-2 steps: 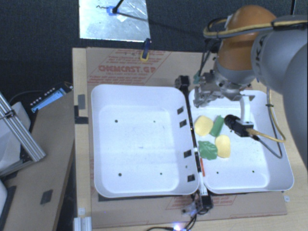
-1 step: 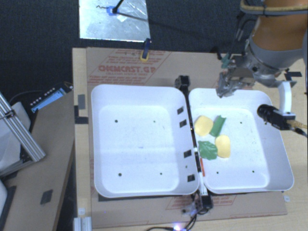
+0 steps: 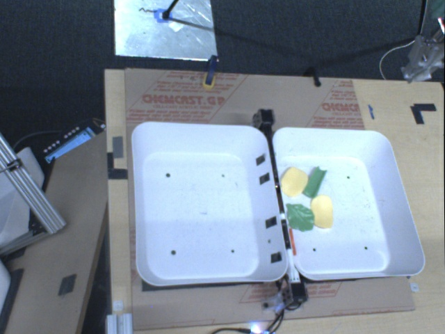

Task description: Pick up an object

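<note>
Gripper state cannot be told, neither how wide it stands nor whether it carries anything. Since the arm comes in from the right, the right bin (image 3: 393, 160) is the nearer one to it, and all the candidates lie there, clustered toward its far side by the divider: an upper yellow piece (image 3: 294, 181) touching a green strip (image 3: 315, 181) whose long axis runs diagonally, and below them a green leaf (image 3: 300, 217) touching a lower yellow piece (image 3: 322, 211). The left bin (image 3: 201, 129) lies beyond.
</note>
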Robot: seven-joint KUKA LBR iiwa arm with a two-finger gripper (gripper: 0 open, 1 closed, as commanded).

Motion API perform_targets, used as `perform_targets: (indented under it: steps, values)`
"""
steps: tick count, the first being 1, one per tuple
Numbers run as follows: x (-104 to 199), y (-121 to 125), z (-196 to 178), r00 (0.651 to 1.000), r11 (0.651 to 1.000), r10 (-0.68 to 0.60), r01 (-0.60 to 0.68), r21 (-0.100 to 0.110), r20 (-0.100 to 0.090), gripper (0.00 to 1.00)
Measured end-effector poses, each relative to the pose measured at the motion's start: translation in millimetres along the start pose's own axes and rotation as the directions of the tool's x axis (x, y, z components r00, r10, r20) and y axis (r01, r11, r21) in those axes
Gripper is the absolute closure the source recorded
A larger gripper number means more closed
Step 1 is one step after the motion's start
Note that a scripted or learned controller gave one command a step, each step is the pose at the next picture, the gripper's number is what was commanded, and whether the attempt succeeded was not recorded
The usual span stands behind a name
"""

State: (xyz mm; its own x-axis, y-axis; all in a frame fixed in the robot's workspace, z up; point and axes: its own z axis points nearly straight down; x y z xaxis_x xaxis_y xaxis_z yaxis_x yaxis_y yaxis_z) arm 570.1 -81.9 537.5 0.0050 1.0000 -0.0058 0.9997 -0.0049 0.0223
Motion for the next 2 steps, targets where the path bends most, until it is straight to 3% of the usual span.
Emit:
perform_targets:
  steps: [1,2]
  values:
    - [-82.0,-73.7,-0.4,1.0,1.0,0.005,-0.005,0.018,-0.002,1.0]
    - [-31.1,-85.3,77.4,1.0,1.0,-0.012,0.013,0.026,-0.008,1.0]
